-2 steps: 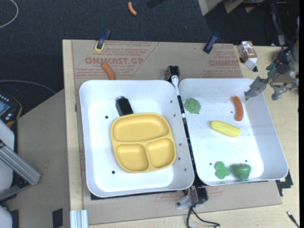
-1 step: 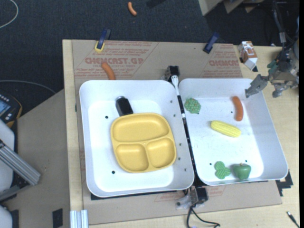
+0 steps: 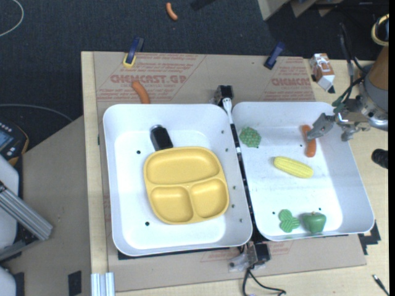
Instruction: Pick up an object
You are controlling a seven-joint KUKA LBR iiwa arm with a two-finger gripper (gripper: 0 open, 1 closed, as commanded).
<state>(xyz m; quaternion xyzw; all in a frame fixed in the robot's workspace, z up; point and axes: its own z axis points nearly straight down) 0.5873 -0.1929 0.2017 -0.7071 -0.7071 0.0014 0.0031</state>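
Two shallow white bins side by side on the desk (image 3: 185,73), left bin (image 3: 117,165) toward the desk's left edge, right bin (image 3: 345,190) toward its right edge. In the left bin, a yellow sectioned tray (image 3: 185,184) lying flat near the middle, with a small black object (image 3: 161,137) just beyond its far-left corner, touching or nearly so. In the right bin, a yellow corn cob (image 3: 293,167) lying near the middle, a green leafy piece (image 3: 250,137) near the far-left corner, a green broccoli-like piece (image 3: 286,221) and a green pepper (image 3: 314,222) just beside each other near the front edge, and a small orange carrot-like piece (image 3: 310,147) close to the far edge, toward the right. Reaching in over the bin's far-right corner, the grey hand (image 3: 323,127), fingers spread apart and pointing toward the carrot-like piece, one fingertip just beside its upper end; contact cannot be told, and nothing seen held between the fingers. On the bare desk beyond the left bin, an orange sausage-shaped piece (image 3: 141,92) lying at a slant. At the desk's far edge, a blue and yellow clamp (image 3: 131,53) toward the left and a dark blue clamp (image 3: 274,55) toward the right. On the dark floor (image 3: 74,17) past the far edge, another small orange piece (image 3: 171,11).
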